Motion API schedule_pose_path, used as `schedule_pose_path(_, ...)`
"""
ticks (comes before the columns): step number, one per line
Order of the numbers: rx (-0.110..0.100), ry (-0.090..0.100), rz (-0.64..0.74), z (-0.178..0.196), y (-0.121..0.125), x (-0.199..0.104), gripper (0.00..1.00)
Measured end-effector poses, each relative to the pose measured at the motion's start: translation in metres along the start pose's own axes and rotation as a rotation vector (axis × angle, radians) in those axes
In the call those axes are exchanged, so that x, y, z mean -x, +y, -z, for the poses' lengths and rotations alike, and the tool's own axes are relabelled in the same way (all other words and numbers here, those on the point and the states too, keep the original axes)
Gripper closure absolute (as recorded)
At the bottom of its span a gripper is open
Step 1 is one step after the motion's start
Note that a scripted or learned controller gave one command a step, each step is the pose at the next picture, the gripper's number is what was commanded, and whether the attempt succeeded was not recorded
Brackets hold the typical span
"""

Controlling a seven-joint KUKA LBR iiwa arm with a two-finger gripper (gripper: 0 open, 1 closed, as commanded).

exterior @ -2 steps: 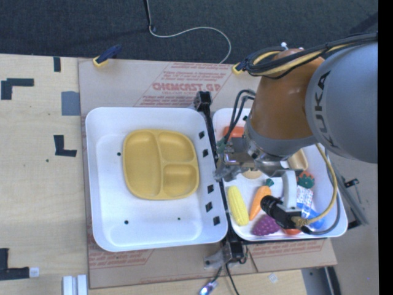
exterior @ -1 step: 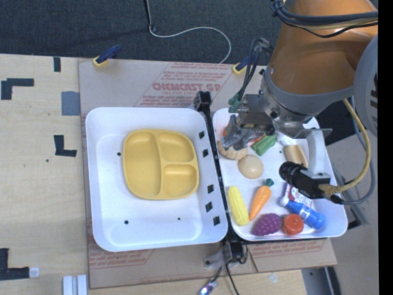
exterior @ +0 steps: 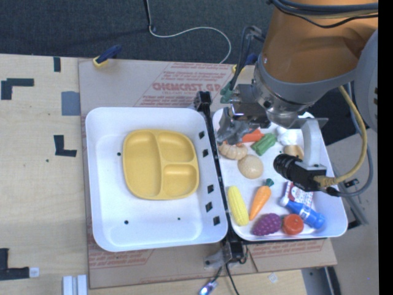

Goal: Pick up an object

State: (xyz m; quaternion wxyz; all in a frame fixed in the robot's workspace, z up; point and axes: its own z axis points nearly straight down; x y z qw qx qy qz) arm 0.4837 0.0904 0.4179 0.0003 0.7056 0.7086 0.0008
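Down in the right bin (exterior: 334,192), the gripper (exterior: 235,129) sits low at the far-left corner, hard up against the divider where the two bins meet. Whether it is open or closed I cannot tell from where I stand; the wrist and its grey housing cover most of it. Nothing shows as held.

Just beneath it lies a pale, lumpy toy (exterior: 232,150), touching or nearly touching the metal. Next to that is a round beige toy (exterior: 250,166), and a green piece (exterior: 264,143) with an orange bit (exterior: 251,136) beside it sits under the wrist.

Toward the near edge the bin is crowded: corn (exterior: 237,204) lies along the left wall, a carrot (exterior: 260,200) leans next to it, purple grapes (exterior: 267,224) and a red-orange toy (exterior: 293,225) press the front rim, and a blue-and-red bottle (exterior: 305,212) lies near the front right corner. A black fitting (exterior: 295,168) on the arm hangs over the right side, so little bare floor remains there.

The left bin (exterior: 104,165) has far more room. A yellow divided plate (exterior: 161,163) lies flat near its middle, apart from every wall, with open white floor around it, widest along the near edge.

Both bins rest on cardboard (exterior: 123,82) on the table (exterior: 37,165).
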Motion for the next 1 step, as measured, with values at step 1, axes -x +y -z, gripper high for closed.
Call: schedule_pose_path(1,-0.002,-0.001,-0.004,0.0048,-0.0001,0.0230,1.00)
